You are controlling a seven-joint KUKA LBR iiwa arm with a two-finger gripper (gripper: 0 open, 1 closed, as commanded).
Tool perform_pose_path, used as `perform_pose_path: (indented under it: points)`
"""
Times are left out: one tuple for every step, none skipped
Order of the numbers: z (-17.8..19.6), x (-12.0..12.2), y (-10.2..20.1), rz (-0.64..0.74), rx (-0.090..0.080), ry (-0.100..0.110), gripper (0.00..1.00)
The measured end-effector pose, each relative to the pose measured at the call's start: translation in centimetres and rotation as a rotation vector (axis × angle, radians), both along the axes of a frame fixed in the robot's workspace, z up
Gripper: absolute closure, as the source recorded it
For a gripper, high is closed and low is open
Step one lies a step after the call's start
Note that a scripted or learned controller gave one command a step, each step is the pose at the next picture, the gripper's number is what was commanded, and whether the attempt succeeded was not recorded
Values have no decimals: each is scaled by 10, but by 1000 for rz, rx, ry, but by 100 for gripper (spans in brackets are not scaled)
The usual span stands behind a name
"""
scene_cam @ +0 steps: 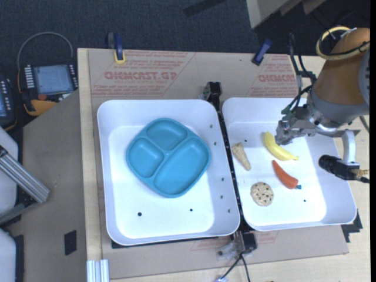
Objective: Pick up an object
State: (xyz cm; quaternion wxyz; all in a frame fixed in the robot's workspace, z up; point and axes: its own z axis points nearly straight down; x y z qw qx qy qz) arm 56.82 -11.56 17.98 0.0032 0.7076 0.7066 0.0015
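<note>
We see the banana (278, 147) in the right bin (305, 216), its long axis running from upper left to lower right. The claw (286, 133) hovers touching its upper end; we cannot tell its state.

Arm (343, 69) reaching in from right, wrist bent down, gripper (286, 135) low.
</note>
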Motion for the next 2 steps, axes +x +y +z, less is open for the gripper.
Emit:
perform_pose_path:
  points:
    - [61, 1, -8, 1, 0, -2, 100]
    - [116, 2, -8, 2, 0, -2, 100]
